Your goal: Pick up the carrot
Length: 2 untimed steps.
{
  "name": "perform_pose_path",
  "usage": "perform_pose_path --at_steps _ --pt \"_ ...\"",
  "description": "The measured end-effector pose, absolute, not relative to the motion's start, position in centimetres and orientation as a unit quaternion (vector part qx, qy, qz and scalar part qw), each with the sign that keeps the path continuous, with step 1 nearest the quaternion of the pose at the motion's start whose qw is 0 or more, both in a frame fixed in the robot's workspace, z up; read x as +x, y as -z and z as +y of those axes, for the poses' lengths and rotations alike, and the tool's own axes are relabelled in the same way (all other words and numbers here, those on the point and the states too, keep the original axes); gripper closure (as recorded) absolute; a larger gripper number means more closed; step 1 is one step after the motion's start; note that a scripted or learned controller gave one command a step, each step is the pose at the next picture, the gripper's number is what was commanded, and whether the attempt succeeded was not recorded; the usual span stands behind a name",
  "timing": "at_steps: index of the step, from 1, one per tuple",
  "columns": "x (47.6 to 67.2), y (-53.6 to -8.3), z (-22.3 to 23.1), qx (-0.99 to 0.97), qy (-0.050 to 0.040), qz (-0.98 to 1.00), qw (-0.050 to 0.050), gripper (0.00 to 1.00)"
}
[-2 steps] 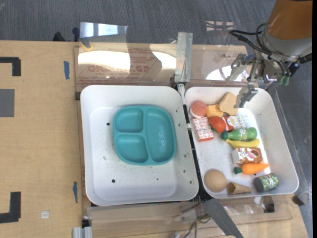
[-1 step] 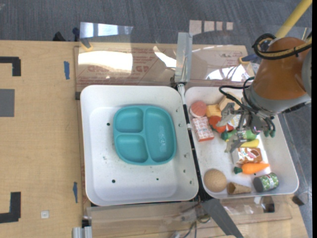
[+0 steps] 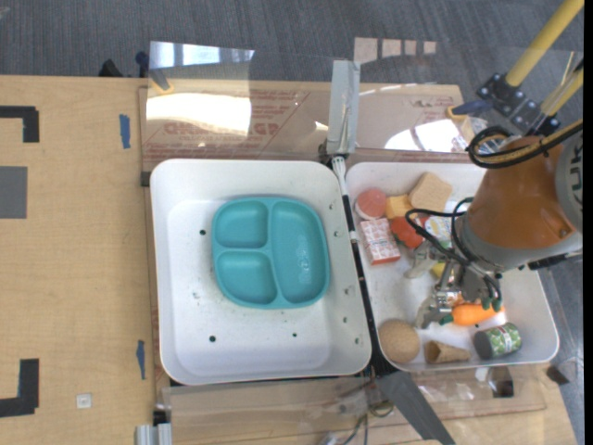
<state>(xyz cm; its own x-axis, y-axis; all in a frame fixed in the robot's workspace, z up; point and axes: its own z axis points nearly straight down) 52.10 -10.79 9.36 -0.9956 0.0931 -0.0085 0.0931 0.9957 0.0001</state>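
Observation:
The carrot (image 3: 472,314), small and orange, lies near the front right of the right bin (image 3: 542,304). My gripper (image 3: 447,302) hangs low over that bin, just left of the carrot and close against it. The grey arm with its orange band (image 3: 514,202) reaches in from the right and hides part of the bin floor behind the gripper. The view does not show the carrot clearly held.
Around the carrot sit a green can (image 3: 498,341), a tan cone (image 3: 445,350) and a brown round item (image 3: 400,338). Further back are a red-and-white box (image 3: 378,241), a red item (image 3: 408,233), a pink disc (image 3: 372,201) and a tan slice (image 3: 431,191). The left bin (image 3: 176,276) holds a teal divided plate (image 3: 271,250).

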Motion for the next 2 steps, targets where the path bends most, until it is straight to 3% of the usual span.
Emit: perform_pose_path --at_steps 1,2 --pt "49.08 -9.33 -13.57 0.049 0.0012 0.999 0.018 0.0" --pt "48.99 -10.22 -13.47 0.047 0.0012 0.999 0.015 1.0"
